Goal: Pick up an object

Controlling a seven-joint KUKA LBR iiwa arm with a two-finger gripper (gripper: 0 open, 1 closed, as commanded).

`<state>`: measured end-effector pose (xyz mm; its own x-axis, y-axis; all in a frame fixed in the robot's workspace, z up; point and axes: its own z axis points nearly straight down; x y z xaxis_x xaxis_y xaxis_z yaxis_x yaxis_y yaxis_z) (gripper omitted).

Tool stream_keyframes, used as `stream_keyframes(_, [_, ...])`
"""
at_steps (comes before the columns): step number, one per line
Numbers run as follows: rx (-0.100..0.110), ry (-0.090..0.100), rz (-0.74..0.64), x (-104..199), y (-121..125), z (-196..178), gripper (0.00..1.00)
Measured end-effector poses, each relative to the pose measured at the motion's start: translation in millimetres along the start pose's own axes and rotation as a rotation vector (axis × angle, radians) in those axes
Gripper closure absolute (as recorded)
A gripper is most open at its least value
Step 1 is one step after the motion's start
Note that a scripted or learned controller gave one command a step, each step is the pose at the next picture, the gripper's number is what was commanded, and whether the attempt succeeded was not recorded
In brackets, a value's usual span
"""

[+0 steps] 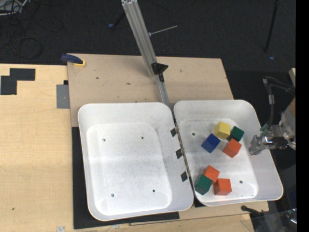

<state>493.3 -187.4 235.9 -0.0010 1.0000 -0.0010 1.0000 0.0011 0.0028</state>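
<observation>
While end effector [256, 145] hovers at right bin [260, 178] edge, grip state unclear; blocks [223, 129] clustered inside

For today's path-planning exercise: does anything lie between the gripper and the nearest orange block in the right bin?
Nothing visible does. The gripper sits at the right bin's right rim, and bare white floor separates it from the orange block. The green block and yellow block lie beyond it, up and to the left.

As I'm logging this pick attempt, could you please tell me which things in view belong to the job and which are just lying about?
Job: gripper; yellow, blue, green and orange blocks; right bin.

Lying about: left bin, aluminium bar, blue clamp.
</observation>
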Motion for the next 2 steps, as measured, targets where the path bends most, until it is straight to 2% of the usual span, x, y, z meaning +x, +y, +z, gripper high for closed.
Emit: stream_keyframes(2, [0.007, 0.004, -0.003, 108.9, 36.3, 20.5, 1.0])
